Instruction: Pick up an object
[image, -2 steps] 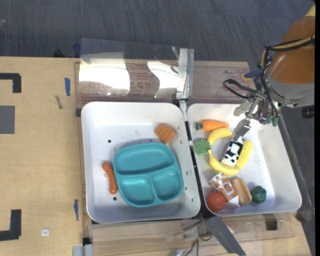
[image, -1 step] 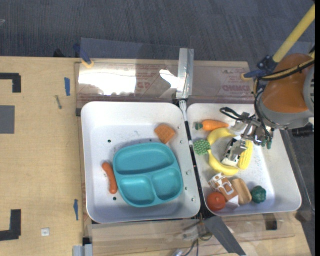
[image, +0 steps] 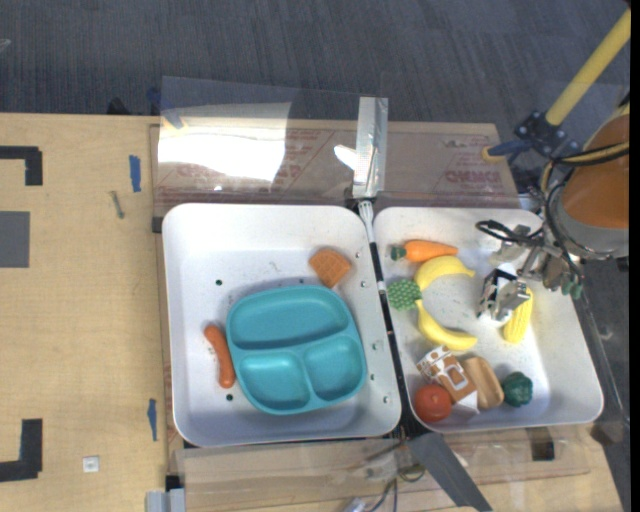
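Camera view, looking down at a slant. Low over the right bin (image: 578, 392): the gripper (image: 503, 298), reaching in from the right beneath the arm's orange band (image: 600, 192). Open or closed, impossible to tell from here; nothing visibly in its grasp.

Just beside the gripper, on its right: a yellow corn cob (image: 519, 320), lying flat on the bin floor near the right wall. Long axis running nearly from the far side to the near side, upper end leaning slightly right. Contact between the two too close to judge.

Also in the right bin:
- A carrot (image: 432, 250) near the far wall, lying crosswise, green end to the left.
- A banana (image: 428, 318) curving round, open side towards the gripper.
- A small green knobbly piece (image: 403, 293) against the left wall.
- A tomato (image: 433, 402), a small brown-and-white carton (image: 450, 371), a bread roll (image: 485, 384) and a dark green piece (image: 517, 388), clustered at the near end.

In the left bin (image: 181, 300):
- A teal divided plate (image: 295, 345), with bare compartments.
- A reddish sausage (image: 221, 355) just left of the plate, lengthwise.
- An orange waffle-like piece (image: 330, 265) at the plate's far right corner.

Behind both bins: a clear panel (image: 230, 160) with faint reddish lettering, too blurred to read.
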